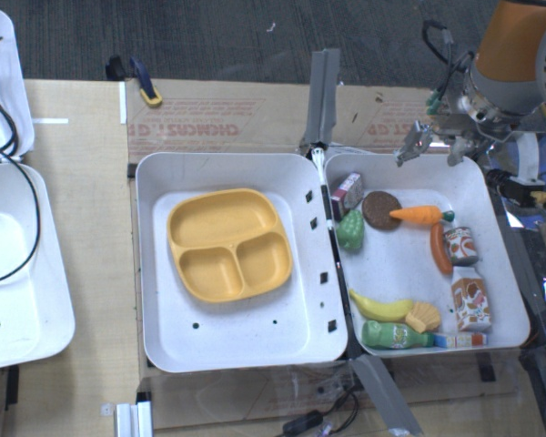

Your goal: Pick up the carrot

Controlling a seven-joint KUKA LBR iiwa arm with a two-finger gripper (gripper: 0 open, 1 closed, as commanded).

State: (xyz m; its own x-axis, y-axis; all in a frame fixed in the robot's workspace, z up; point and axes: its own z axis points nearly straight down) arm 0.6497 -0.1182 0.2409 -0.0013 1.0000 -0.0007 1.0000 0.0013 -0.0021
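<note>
My jaws (434, 142) hang open and hold nothing, above the right bin's (496, 198) far rim, apart from the carrot (417, 214).

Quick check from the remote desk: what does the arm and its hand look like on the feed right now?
The arm has an orange band over a grey wrist section. Thin black cables loop down its left side. The hand is small, bare metal, with two thin silver prongs pointing out over the right bin's top edge.
</note>
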